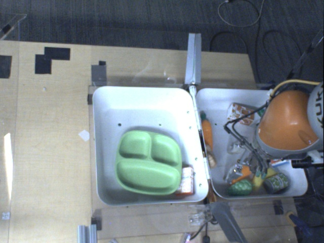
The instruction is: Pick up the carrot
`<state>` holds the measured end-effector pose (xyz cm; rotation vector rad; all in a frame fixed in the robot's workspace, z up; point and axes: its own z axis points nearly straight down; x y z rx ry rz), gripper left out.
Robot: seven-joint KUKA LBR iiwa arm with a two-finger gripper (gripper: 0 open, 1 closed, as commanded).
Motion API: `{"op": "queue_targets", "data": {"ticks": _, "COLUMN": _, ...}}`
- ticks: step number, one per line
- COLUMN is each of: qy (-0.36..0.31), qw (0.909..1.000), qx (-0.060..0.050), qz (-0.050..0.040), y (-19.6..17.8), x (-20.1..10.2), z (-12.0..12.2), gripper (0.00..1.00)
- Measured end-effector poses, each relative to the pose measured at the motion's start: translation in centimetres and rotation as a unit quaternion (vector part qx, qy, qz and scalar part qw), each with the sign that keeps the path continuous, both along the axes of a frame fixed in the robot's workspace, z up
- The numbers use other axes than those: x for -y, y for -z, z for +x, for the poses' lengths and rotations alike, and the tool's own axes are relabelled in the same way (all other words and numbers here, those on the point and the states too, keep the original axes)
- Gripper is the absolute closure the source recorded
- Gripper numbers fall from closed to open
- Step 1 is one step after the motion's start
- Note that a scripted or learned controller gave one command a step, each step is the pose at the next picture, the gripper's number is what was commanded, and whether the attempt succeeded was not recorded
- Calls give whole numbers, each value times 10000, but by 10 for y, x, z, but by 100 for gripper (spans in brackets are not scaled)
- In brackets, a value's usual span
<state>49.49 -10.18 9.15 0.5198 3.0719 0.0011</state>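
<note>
In the camera view, the carrot (206, 134) was seen in the right bin (298, 189), laid lengthwise against that bin's left wall, its green top pointing to the far side. The gripper (242, 164) was seen lower in the same bin, near the carrot but apart from it, above a cluster of small items, among them a green round thing (240, 187) and a dark round thing (276, 182). Whether the gripper was wide or narrow could not be told, and nothing could be made out as held. A green divided tray (149, 162) was seen in the left bin (101, 135).

The carrot was judged light, stiff and rather smooth, likely a toy. A hold across its thick middle was judged best, though the nearby wall was thought to leave little room on that side.
</note>
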Motion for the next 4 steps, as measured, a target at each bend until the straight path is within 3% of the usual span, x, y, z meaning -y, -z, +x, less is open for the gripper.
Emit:
{"op": "queue_targets", "data": {"ticks": 1, "qy": 12, "qw": 10000, "qx": 9, "qz": 14, "y": -11, "x": -2, "z": 1, "gripper": 100}}
{"op": "queue_targets", "data": {"ticks": 2, "qy": -1480, "qw": 9890, "qx": -77, "qz": -5, "y": -79, "x": -14, "z": 61, "gripper": 100}}
{"op": "queue_targets", "data": {"ticks": 3, "qy": -1480, "qw": 9890, "qx": -79, "qz": -5, "y": -79, "x": -14, "z": 61, "gripper": 0}}
{"op": "queue_targets", "data": {"ticks": 4, "qy": -1101, "qw": 9939, "qx": -82, "qz": 1, "y": -40, "x": 34, "z": 80, "gripper": 0}}
